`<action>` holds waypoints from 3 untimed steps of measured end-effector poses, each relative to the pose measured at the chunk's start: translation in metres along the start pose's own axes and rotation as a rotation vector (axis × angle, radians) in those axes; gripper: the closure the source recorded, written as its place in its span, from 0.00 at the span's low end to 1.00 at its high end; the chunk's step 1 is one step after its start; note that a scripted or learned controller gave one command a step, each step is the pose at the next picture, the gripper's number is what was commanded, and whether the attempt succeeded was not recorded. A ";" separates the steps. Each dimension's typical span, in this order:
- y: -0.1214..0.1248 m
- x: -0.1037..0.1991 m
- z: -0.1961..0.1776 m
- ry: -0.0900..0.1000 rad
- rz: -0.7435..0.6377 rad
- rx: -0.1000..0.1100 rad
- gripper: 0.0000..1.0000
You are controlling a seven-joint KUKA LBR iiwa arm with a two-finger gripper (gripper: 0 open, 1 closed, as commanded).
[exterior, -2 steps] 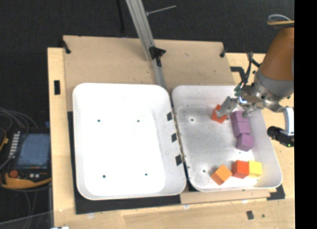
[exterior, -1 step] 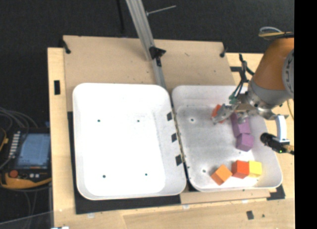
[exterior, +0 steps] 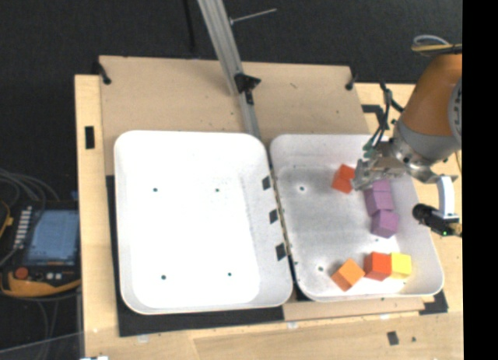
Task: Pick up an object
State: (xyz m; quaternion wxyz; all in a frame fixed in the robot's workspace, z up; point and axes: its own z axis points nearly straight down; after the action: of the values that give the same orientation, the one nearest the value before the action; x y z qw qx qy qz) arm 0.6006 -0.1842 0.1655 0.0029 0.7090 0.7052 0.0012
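We see the gripper [exterior: 366,170] low in the right bin [exterior: 311,218], touching the orange block [exterior: 342,179]; can't tell its state. Purple blocks [exterior: 381,207] sit just beside it. Orange, red and yellow blocks [exterior: 373,267] cluster near the front rim.

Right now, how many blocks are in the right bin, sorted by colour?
Orange: 2, one by the claw at, one near the front rim at
Purple: 2, at and
Red: 1, at
Yellow: 1, at
Total: 6 blocks, all in the right bin
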 end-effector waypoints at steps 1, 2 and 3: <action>0.007 0.001 -0.046 0.001 -0.008 0.000 1.00; 0.008 0.000 -0.043 0.000 -0.009 0.002 1.00; 0.002 0.049 -0.053 0.003 -0.008 0.005 1.00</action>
State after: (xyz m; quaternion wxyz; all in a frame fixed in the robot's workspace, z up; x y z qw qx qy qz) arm 0.6026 -0.1347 0.2188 0.0001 0.7060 0.7082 0.0007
